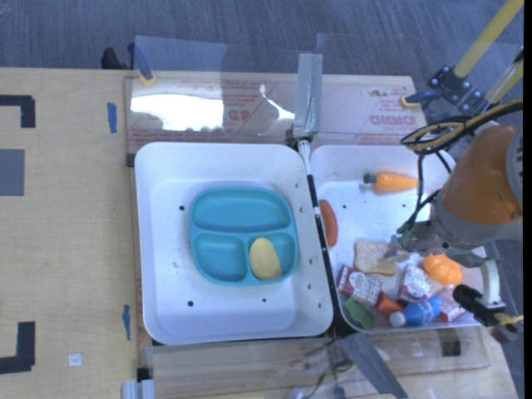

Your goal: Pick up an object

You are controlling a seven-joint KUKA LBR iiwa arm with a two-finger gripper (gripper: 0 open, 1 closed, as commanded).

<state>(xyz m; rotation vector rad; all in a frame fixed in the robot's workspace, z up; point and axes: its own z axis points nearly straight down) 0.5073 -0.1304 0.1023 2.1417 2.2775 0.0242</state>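
Note:
My gripper (401, 249) hangs low in the right bin (353, 169), right at the edge of a slice of toast (372, 258) and just left of an orange fruit (441, 268). The grey wrist and orange band rise behind it to the right. Nothing shows as held. Around it lie a carrot (393, 182) at the back, a red sausage (329, 223) by the left wall, a red-and-white carton (359, 287), a blue bottle (421, 312) and a green piece (358, 312) near the front.
The left bin (158, 223) holds a blue divided plate (241, 212) with a yellow lump (265, 258) in its lower right compartment. A clear panel and grey post (307, 94) stand behind the bins. Cables hang near the arm at the right.

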